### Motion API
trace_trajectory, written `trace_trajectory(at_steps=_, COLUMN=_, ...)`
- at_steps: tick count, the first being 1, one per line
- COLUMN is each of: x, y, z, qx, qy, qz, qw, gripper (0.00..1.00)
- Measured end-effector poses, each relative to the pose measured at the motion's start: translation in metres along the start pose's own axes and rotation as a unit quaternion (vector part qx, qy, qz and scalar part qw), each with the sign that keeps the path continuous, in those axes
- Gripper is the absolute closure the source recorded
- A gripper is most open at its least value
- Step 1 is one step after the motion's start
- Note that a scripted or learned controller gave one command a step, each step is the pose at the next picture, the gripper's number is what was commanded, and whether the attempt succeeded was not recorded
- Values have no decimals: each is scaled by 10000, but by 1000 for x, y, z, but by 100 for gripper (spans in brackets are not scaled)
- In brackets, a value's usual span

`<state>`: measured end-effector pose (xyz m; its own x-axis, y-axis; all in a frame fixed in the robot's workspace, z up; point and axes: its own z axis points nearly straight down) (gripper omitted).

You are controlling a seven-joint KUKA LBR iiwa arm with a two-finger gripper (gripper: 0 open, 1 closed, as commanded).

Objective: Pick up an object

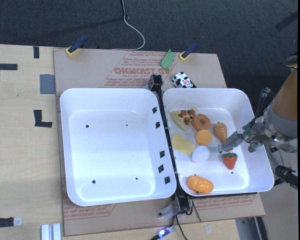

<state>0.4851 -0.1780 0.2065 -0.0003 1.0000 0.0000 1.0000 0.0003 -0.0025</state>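
Note:
The right bin holds several toy foods: a pizza slice, a brown donut, an orange ball, a tan pear, a yellow wedge, a white egg, a red strawberry and an orange-yellow fruit. My gripper reaches in from the right and hangs low in this bin. It sits just below the pear, just above the strawberry and to the right of the egg. Nothing is visibly lifted.
The left bin lies beside the right one, and black clips run along their shared wall. Behind the bins on the cardboard sit a black-and-white toy, a green clip and two blue-yellow clamps.

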Motion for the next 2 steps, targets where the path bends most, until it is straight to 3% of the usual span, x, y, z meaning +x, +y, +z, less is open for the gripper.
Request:
trace_trajectory(at_steps=1, x=71, y=-3, z=128, qx=25, qy=15, qz=-27, qw=10000, gripper=0)
trace_trajectory(at_steps=2, x=51, y=83, z=121, qx=-39, qy=-10, qz=-13, qw=10000, gripper=0)
